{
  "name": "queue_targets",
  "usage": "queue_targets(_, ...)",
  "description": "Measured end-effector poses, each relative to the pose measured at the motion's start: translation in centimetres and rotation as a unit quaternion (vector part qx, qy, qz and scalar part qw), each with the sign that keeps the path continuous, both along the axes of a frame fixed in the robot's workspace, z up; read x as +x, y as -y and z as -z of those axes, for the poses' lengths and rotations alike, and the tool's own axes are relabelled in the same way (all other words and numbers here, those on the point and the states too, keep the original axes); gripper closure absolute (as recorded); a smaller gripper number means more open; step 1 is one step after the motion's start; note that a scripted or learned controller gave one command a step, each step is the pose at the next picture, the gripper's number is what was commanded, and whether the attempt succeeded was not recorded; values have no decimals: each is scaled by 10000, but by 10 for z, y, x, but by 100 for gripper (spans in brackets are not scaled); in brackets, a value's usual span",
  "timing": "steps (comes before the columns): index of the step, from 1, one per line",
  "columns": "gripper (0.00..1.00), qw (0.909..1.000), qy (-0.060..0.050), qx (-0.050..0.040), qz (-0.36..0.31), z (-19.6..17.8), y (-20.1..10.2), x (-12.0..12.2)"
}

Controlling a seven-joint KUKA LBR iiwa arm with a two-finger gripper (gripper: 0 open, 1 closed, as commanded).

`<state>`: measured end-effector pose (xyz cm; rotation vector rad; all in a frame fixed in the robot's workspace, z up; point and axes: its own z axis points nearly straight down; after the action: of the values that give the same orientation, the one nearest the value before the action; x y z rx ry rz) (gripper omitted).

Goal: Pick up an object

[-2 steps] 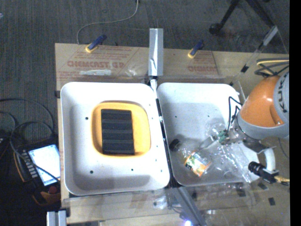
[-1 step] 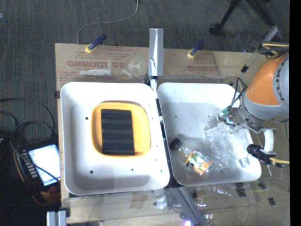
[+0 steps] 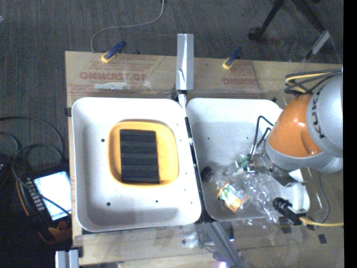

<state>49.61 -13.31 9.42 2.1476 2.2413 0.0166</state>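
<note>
Open floor [image 3: 223, 133] above clutter [image 3: 245, 191]

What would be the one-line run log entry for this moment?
arm: over right bin | end effector: low among clutter | nearby: green-orange packet | left bin: yellow tray with black insert | grasp: unconfirmed

Two shallow white plastic bins [image 3: 89, 149] side by side; one yellow rectangular tray with black ribbed insert [image 3: 142, 152]; one crumpled green-orange packet [image 3: 231, 197]; two blue-yellow clamps [image 3: 113, 51].
</note>
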Motion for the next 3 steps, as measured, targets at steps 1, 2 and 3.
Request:
queue_targets(1,0,9992,-177,89,349,-16,33,34)
queue_targets(2,0,9994,-189,119,-248,-11,69,58)
queue_targets(3,0,9994,-187,117,-249,-11,69,58)
